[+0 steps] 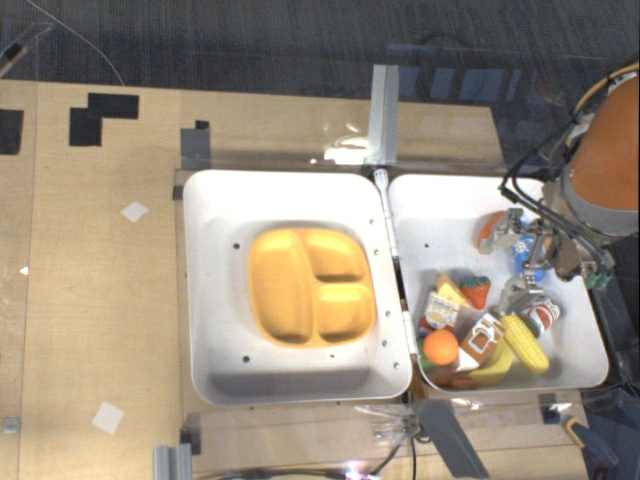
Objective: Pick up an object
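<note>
The claw point(533, 268) is hovering in the right bin point(440, 208), can't tell its grip, and the corn point(524, 341) is lying just below it, running diagonally toward the near corner.

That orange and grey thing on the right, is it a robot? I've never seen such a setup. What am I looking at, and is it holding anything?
Yes, that is a robot arm, filmed from a camera above the bench looking down at a slant. Its gripper hangs over the right bin, among toy food: a corn cob, an orange, a banana, a strawberry. The left bin holds a yellow divided tray. I cannot tell whether it grips anything.
</note>
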You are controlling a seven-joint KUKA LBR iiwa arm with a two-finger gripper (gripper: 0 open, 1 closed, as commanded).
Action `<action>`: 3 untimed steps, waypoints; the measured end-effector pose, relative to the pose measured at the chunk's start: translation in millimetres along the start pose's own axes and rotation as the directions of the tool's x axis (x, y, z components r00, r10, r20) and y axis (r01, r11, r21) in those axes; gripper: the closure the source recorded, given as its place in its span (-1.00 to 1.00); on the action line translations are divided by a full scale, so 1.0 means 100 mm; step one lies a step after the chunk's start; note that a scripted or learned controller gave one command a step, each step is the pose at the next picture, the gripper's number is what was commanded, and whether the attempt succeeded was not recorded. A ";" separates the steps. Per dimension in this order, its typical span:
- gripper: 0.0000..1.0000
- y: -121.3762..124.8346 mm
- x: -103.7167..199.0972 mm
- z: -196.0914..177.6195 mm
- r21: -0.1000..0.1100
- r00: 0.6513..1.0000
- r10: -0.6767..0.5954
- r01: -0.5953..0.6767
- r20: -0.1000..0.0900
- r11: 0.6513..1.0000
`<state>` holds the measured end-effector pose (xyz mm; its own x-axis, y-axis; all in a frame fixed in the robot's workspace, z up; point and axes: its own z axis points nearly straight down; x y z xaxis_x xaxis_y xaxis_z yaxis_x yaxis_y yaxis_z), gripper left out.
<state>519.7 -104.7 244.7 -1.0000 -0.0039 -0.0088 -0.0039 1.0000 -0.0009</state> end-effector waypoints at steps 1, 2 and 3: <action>-1.00 -0.41 -0.01 1.02 0.001 0.934 0.358 -0.358 -0.007 0.934; -1.00 -0.43 -0.77 1.57 -0.002 0.618 0.786 -0.786 0.003 0.618; -1.00 -0.03 -0.98 1.57 -0.002 0.342 0.940 -0.940 0.000 0.342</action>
<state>618.9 -108.0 88.4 -0.3453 0.9385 -0.0040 0.9384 0.3453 0.0103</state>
